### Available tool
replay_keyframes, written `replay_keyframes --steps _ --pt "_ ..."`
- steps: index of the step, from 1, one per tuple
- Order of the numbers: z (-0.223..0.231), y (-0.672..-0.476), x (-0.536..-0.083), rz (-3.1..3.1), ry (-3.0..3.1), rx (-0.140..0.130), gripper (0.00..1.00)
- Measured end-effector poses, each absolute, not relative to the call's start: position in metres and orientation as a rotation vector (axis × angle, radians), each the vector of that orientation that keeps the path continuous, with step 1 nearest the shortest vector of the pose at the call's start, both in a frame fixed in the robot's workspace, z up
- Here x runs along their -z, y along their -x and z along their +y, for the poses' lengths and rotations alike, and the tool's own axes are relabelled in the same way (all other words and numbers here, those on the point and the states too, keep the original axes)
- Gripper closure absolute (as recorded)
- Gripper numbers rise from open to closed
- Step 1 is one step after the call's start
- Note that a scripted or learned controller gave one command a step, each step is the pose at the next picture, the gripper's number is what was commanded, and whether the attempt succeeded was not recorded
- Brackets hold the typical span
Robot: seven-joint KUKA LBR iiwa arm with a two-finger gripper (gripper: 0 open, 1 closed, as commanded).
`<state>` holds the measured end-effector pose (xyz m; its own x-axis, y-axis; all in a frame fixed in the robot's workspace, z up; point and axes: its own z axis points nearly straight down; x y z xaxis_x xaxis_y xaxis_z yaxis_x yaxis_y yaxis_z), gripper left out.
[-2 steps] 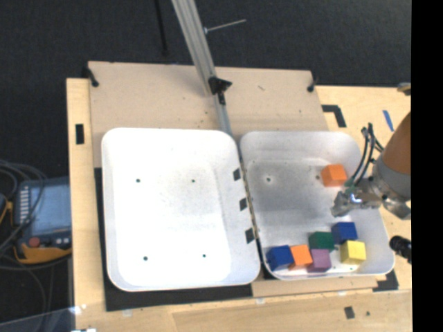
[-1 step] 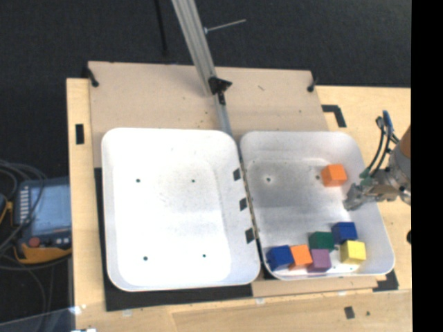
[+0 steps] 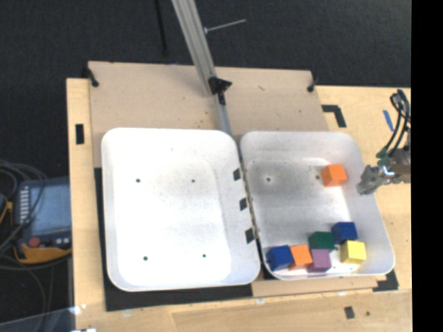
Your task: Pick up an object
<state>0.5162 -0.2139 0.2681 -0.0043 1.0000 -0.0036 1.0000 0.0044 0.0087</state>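
The right bin [image 3: 297,151] holds several small blocks. An orange block [image 3: 334,175] lies alone near the bin's right wall. Along the front edge sit a blue block [image 3: 279,256], an orange block [image 3: 301,255], a purple block [image 3: 320,260], a green block [image 3: 321,241], another blue block [image 3: 344,232] and a yellow block [image 3: 353,252]. My gripper [image 3: 370,180] hangs at the right rim of this bin, just right of the lone orange block, with nothing visibly in it.
The left bin [image 3: 173,206] lies beside the right one, joined by clips [image 3: 243,203]. A slanted metal rail [image 3: 197,43] rises from the back of the bench. Cables [image 3: 398,123] trail at the right edge. A control pendant [image 3: 41,216] sits off the bench's left.
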Motion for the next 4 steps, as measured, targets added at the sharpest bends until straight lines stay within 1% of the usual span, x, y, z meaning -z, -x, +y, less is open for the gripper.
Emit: replay_keyframes --steps 1,2,3,4 --pt "-0.16 -0.529 -0.256 2.228 -2.213 -0.002 1.0" --pt "-0.111 -0.544 -0.259 2.23 -2.212 -0.003 1.0" --pt "-0.059 -0.55 -0.245 2.229 -2.214 0.0 1.0" --pt "-0.012 -0.56 -0.249 2.23 -2.213 -0.003 1.0"
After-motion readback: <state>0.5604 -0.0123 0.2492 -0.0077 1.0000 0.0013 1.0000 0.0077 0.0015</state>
